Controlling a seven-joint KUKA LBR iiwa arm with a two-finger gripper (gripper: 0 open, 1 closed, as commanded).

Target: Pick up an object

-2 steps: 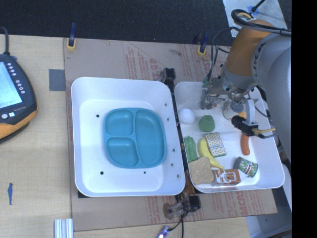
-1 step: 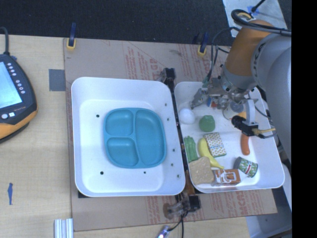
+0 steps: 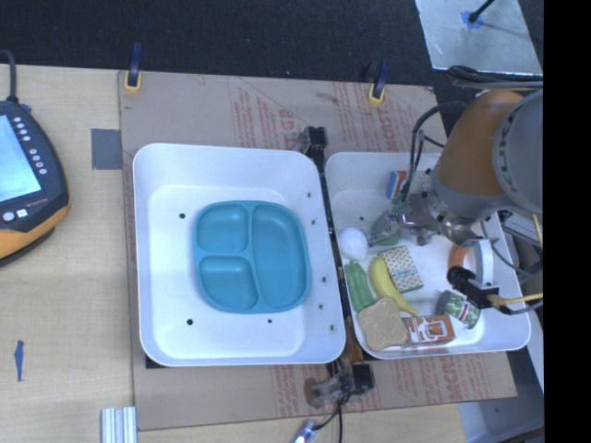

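My end effector [image 3: 395, 221] low in the right bin [image 3: 362, 169], finger state indiscernible, my wrist hiding items beneath, banana [image 3: 388, 284] nearby.

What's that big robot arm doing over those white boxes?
The grey robot arm with the orange band is reaching from the right into the right white bin, which holds a jumble of small things: a yellow banana, a white ball, a slice of toast. Its gripper is down among them, trying to pick one up. The left white bin holds a blue divided plate.
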